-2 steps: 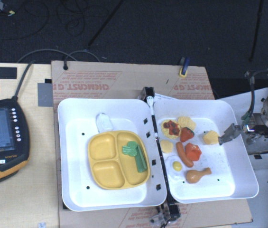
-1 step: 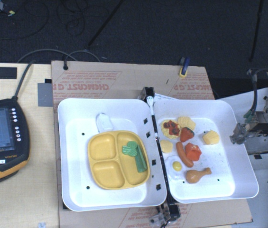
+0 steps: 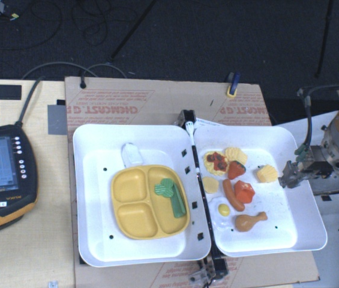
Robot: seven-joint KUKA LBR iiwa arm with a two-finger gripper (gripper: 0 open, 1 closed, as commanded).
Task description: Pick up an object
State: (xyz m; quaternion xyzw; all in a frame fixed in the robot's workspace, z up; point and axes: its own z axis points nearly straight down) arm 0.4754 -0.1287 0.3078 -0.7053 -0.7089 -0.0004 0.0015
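The right bin (image 3: pixel 304 233) holds several toy foods: a yellow cheese chunk (image 3: pixel 267 174), a strawberry (image 3: pixel 236 170), a red pepper (image 3: pixel 245 192), a sausage (image 3: pixel 232 196), a chicken drumstick (image 3: pixel 251 221), a small lemon (image 3: pixel 224 209) and a pizza piece (image 3: pixel 216 161). My gripper (image 3: pixel 289 176) hangs over the right side of this bin, just right of the cheese chunk and apart from it. Nothing shows in its grasp.
The left bin (image 3: pixel 91 161) bears a yellow divided plate (image 3: pixel 136 218) with a green toy (image 3: pixel 171 195) in its right compartment, and a clear item (image 3: pixel 132 155) behind it. A teach pendant (image 3: pixel 1 173) lies at the far left. A black clip divider (image 3: pixel 192 179) joins the bins.
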